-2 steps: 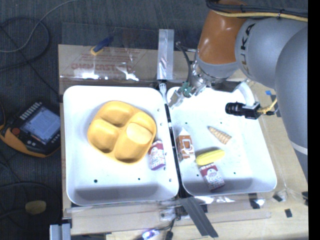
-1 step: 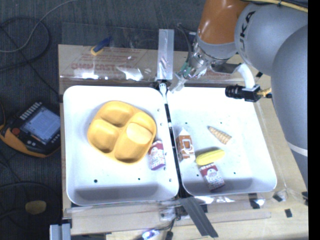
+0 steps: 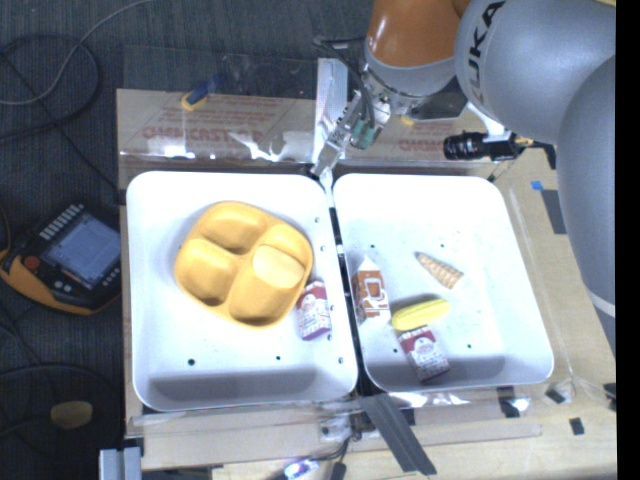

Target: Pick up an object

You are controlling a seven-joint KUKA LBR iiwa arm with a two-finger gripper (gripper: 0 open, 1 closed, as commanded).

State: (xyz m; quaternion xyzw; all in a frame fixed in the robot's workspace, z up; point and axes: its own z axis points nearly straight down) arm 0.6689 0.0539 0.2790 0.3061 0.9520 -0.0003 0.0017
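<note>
While the jaws (image 3: 335,148) hang above the bins' far edge | grip state unclear | yellow tray (image 3: 243,261) in left bin (image 3: 160,368)

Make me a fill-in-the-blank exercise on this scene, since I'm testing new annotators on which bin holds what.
1. The big yellow sectioned dish lies in the ____ bin.
2. The ridged cone lies in the ____ bin.
3. The yellow banana-shaped piece rests partly on a red-labelled ____.
4. The gripper hangs above the ____ edge of the bins, near the wall between them.

Missing words: left; right; packet; far
</note>
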